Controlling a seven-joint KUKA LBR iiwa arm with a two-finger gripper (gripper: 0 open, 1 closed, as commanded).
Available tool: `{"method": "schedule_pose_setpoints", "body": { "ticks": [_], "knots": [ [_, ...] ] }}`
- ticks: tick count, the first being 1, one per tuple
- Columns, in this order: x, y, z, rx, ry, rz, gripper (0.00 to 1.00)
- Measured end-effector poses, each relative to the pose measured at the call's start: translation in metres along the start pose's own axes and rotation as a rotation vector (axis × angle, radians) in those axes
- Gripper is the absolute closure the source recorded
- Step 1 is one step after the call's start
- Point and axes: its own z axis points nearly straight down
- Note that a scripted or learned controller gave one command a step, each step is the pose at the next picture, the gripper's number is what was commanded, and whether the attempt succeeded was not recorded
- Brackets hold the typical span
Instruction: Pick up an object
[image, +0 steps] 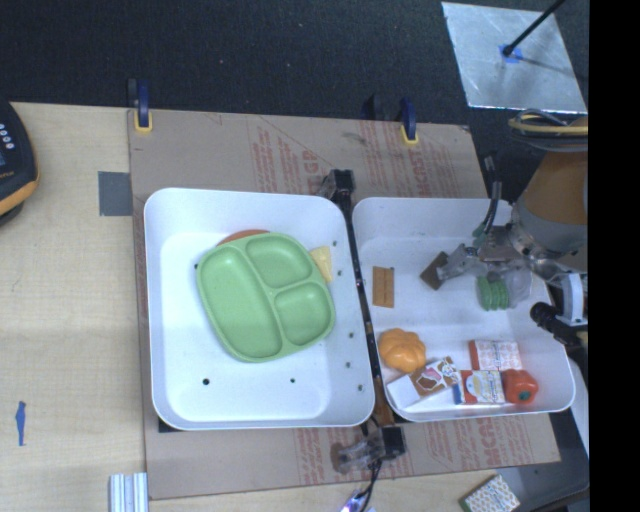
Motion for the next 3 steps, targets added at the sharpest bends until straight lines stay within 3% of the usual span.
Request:
{"method": "schedule_pose_setpoints", "body": {
  "ticks": [1,2,3],
  "knots": [
    [-0.009,-0.087,-0.040,0.011,-0.013,0.006,0.00],
    [0.040,-0.059,0.002,0.000,-0.021,0.000,0.00],
    [-0.014,0.024,-0.055,-0.005,-0.020,0.000,0.00]
  ]
}}
